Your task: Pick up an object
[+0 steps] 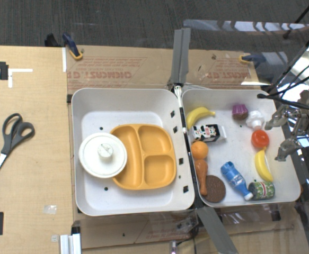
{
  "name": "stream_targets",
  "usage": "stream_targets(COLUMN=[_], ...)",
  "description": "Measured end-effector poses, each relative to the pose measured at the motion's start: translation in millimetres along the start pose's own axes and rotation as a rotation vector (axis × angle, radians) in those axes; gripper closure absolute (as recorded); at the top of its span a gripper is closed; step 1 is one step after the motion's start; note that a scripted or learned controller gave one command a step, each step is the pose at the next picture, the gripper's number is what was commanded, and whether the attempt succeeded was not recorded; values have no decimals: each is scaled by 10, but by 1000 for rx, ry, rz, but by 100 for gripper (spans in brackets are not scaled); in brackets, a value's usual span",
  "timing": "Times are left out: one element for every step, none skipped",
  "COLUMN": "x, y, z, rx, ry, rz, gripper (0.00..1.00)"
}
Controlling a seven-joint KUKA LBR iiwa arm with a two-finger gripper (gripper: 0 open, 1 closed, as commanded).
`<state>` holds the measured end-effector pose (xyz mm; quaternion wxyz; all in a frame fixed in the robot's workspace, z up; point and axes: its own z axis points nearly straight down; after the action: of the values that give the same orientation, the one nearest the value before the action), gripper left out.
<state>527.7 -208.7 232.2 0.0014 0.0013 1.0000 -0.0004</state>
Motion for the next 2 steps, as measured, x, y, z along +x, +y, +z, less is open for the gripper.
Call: stream_targets(x=[361, 344], y=[219, 752], z=[1164, 1387], rx=[9, 0], ry=[-20, -4], rz=[-151, -235], gripper=[0, 0])
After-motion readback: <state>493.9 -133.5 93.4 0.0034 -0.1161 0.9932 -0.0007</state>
